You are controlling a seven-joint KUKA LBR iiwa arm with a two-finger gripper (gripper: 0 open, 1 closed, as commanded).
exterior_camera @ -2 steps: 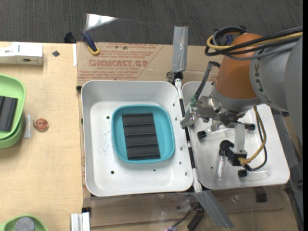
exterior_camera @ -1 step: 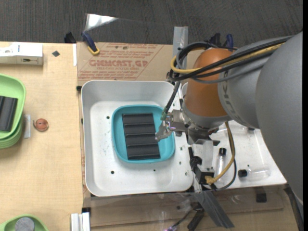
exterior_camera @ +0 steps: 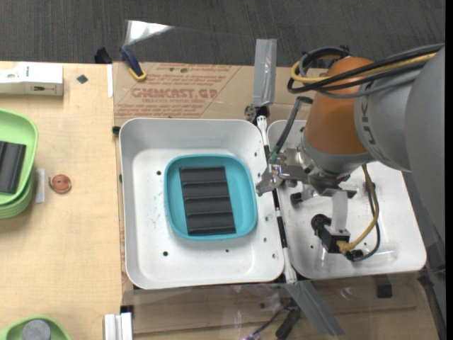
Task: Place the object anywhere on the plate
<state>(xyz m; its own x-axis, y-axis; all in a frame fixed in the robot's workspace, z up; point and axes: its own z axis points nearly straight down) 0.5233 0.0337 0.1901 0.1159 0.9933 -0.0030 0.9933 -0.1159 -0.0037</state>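
Note:
A teal plate [exterior_camera: 210, 197] with rounded corners sits in the middle of the left white bin [exterior_camera: 141, 253]. A black ridged rectangular object [exterior_camera: 207, 200] lies flat on the plate, inside its rim. The arm's orange wrist hangs over the right bin [exterior_camera: 396, 253], and my gripper [exterior_camera: 282, 174] is below it at that bin's left edge, close to the wall between the bins. It is to the right of the plate and apart from the black object. The wrist hides most of the gripper.
A sheet of cardboard [exterior_camera: 177, 91] lies behind the left bin. On the wooden bench to the left are a green tray [exterior_camera: 18, 190] holding a black item, a small brown disc [exterior_camera: 60, 183] and a white box [exterior_camera: 32, 80].

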